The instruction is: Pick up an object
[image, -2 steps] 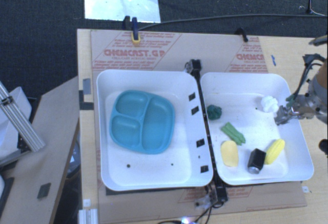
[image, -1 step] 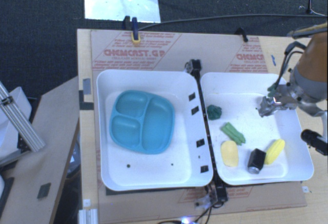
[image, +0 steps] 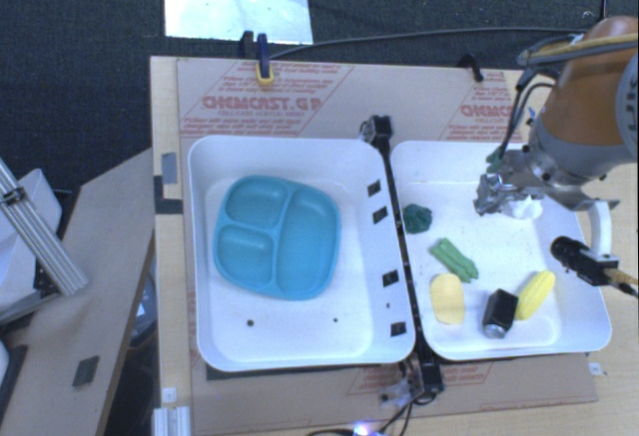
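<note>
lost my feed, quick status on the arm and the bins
End effector low over right bin, upper side. Nothing seen held. Yellow piece, green piece, dark can lie apart below it.

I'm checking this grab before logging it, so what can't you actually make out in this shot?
- Gripper: fingers too small and blurred in the camera view to judge their state.
- White object beside it: partly covered by the gripper; identity unclear.
- Arm: cut off by the right edge.
- Black cylinder: too small to identify.
</note>
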`<state>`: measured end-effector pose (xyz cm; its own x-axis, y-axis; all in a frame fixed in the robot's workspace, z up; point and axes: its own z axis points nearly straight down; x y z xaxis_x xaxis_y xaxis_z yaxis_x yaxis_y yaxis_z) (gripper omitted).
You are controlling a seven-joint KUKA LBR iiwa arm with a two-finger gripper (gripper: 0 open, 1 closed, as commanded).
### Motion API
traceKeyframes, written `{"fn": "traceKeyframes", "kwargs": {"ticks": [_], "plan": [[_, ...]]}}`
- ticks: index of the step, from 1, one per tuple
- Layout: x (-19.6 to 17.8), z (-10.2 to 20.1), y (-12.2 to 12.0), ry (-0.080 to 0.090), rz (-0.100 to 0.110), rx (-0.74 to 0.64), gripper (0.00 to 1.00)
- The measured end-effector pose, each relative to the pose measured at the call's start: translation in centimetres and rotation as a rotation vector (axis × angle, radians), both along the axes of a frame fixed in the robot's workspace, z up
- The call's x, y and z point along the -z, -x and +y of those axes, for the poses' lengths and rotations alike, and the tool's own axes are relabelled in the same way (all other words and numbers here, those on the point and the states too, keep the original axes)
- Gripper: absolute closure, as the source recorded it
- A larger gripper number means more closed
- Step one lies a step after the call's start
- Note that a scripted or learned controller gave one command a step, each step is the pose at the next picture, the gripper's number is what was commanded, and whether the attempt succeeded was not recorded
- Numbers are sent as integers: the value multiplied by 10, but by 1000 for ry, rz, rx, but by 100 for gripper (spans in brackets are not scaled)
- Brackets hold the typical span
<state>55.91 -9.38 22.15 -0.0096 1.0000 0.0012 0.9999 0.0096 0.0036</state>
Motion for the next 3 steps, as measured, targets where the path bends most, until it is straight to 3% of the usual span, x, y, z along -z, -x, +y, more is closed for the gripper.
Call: {"fn": "traceKeyframes", "kwargs": {"ticks": [3], "plan": [[6, 161, -56, 0, 1, 0, 100]]}}
